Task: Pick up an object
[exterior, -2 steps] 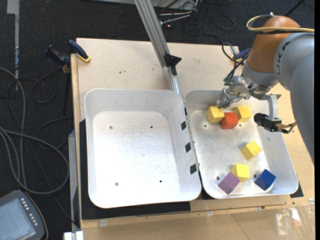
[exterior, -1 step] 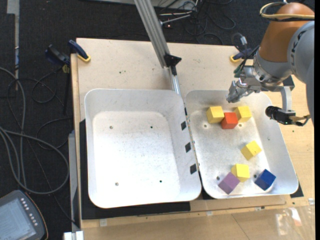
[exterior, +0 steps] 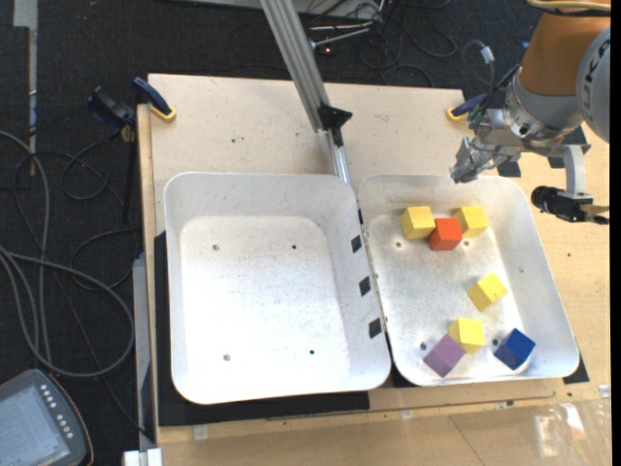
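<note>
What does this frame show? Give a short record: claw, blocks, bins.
claw: above the right bin's far rim, holding nothing visible
right bin: holds seven blocks
far cluster: yellow block, red block, second yellow block
middle: third yellow block
near cluster: fourth yellow block, purple block, blue block
left bin: beside the right bin

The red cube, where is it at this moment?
The red cube lies in the right bin, toward its far end, touching and between two yellow cubes.
</note>
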`<action>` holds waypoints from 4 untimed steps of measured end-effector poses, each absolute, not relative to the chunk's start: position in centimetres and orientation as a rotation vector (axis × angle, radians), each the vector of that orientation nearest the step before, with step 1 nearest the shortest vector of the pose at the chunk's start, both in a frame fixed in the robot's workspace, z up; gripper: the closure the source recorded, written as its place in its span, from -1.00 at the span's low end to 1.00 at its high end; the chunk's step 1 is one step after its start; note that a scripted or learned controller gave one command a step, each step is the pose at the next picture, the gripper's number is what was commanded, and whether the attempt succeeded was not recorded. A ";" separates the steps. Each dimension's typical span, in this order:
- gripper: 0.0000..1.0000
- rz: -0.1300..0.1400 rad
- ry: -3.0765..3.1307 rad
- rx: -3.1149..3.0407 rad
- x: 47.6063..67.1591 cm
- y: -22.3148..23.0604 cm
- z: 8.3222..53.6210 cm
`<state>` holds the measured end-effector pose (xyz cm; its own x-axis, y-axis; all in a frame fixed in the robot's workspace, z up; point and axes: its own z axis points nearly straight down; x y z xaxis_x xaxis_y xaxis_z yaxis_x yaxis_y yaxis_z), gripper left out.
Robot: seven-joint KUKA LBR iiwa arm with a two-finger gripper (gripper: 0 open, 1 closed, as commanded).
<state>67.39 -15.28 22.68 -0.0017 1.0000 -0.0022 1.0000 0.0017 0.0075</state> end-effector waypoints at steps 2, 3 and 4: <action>1.00 0.000 2.232 2.215 65.5 -9.3 26.1; 1.00 0.000 2.233 2.214 63.1 -3.8 24.8; 1.00 -0.001 2.232 2.216 61.4 0.7 23.6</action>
